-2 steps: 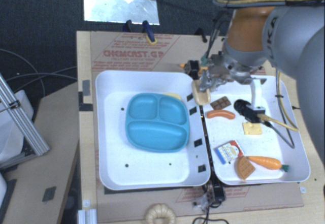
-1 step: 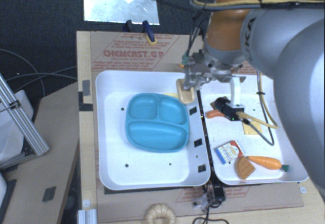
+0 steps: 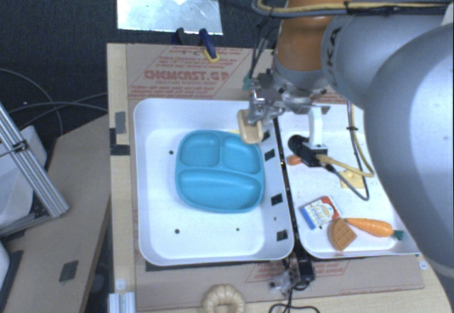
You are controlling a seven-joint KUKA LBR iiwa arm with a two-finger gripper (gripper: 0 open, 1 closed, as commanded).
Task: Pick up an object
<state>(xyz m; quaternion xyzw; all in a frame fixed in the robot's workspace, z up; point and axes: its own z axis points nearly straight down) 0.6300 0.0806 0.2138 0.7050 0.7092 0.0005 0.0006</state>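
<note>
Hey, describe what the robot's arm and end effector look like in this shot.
The arm is bulky, rounded and smooth light grey, with a glossy orange band above the wrist. Dark and yellowish cables loop around that band. The end effector is a compact silvery metal assembly.

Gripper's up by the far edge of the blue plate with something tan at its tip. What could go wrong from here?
1. The tan piece at the gripper may not be firmly gripped; it could drop onto the blue plate or the divider.
2. The gripper hangs close to the divider, so a sideways move could clip it.
3. The arm hides part of the right bin, so items there could be missed.
</note>
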